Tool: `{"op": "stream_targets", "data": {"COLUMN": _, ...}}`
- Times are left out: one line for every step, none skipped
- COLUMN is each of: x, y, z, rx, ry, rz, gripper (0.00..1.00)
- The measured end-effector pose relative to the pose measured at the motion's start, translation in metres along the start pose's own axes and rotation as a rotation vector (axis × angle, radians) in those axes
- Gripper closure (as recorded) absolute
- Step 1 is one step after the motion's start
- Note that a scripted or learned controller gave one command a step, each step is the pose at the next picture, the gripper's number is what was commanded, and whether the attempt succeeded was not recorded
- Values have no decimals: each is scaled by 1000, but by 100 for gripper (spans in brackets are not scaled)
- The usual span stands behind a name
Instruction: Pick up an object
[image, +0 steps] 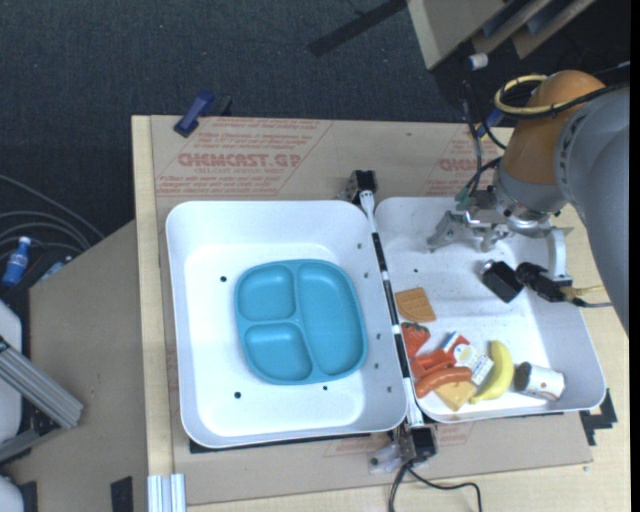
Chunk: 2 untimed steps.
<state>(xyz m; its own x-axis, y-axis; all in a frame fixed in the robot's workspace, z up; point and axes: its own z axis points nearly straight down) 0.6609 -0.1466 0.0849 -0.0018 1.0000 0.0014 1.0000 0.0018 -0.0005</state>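
Yellow and curved, the banana (497, 368) lies among a small heap of things in the right bin (566, 322), at the end nearest the camera. Touching the banana's right side is a white cylinder (541, 380) lying on its side. Just left of the banana sit two red-orange pieces (437, 367), with a pale yellow wedge (453, 397) left of the banana and a little nearer the camera. A white and red packet (457, 347) lies up-left of the banana, close by. Farther up-left of the banana, apart from the heap, a tan square cracker (415, 303) lies flat near the bin's left wall.

Well beyond the banana, over the far end of the same bin, the gripper (462, 240) hangs with its metal fingers (440, 236) spread apart and nothing between them; it touches none of the things. Far left of the banana, in the left bin (200, 300), a blue divided plate (299, 320) rests flat.
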Motion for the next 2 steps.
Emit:
{"op": "stream_targets", "data": {"x": -67, "y": 6, "z": -1, "rx": 5, "ry": 12, "rz": -2, "gripper": 0}}
{"op": "stream_targets", "data": {"x": -70, "y": -82, "z": 1, "rx": 4, "ry": 7, "rz": -1, "gripper": 0}}
